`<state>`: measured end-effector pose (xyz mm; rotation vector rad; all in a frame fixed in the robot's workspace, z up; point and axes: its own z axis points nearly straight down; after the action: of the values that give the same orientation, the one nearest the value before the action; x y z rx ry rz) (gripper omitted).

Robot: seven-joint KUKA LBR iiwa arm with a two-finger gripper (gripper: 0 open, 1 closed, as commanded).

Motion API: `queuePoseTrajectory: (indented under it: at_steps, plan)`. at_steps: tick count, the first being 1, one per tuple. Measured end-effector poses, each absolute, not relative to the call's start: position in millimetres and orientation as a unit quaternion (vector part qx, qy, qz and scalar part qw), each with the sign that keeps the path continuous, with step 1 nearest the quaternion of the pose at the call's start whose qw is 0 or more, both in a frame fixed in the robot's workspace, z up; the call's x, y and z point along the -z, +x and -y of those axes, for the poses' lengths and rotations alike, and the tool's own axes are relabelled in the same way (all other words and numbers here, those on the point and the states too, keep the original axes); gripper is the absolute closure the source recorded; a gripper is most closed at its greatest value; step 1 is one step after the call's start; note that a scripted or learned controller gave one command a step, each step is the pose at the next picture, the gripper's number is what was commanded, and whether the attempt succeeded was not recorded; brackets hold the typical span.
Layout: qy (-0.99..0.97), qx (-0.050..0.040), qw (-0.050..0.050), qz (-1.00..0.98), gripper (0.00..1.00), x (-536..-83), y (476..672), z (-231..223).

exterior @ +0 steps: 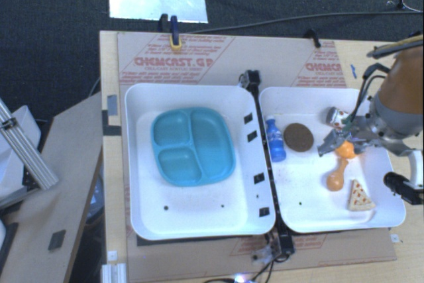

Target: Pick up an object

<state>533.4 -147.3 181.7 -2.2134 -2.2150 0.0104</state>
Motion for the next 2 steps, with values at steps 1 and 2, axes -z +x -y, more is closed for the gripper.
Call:
queuePoseTrajectory:
  at_steps: [1,2]
  plan:
    - [-0.706,0.0004,0.000,0.708,0.00,-188.1,536.6,147.1]
    - [-0.706,-0.0004,0.001,0.708,0.00,-145.6,537.1,142.3]
